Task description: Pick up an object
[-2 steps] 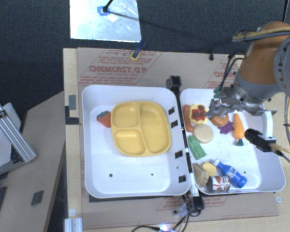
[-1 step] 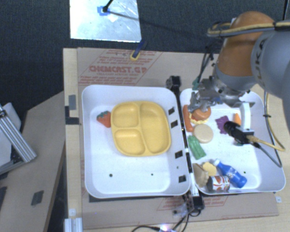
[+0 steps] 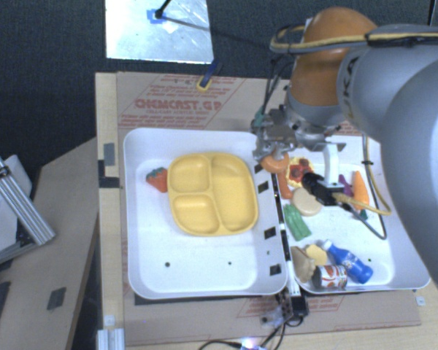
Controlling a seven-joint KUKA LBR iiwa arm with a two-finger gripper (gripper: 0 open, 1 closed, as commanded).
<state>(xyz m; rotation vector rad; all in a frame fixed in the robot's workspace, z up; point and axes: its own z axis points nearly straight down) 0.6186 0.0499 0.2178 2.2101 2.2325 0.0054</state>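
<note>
My gripper (image 3: 271,150) hangs over the far left corner of the right bin (image 3: 401,257), close to the divider between the bins. Directly beneath it lies a small orange toy (image 3: 276,165), touching or nearly touching the gripper's tip; I cannot tell whether it is gripped. Just right of that sit a red piece (image 3: 299,172), a cream round piece (image 3: 307,202) and an orange carrot (image 3: 359,186). The grey arm with its orange band (image 3: 328,42) covers the far right part of this bin.
The left bin (image 3: 142,265) holds a yellow divided plate (image 3: 210,193) and a red strawberry toy (image 3: 158,179) at its left. The right bin's near part has a green block (image 3: 297,223), a blue bottle (image 3: 348,261), a can (image 3: 330,276) and tan pieces (image 3: 305,257).
</note>
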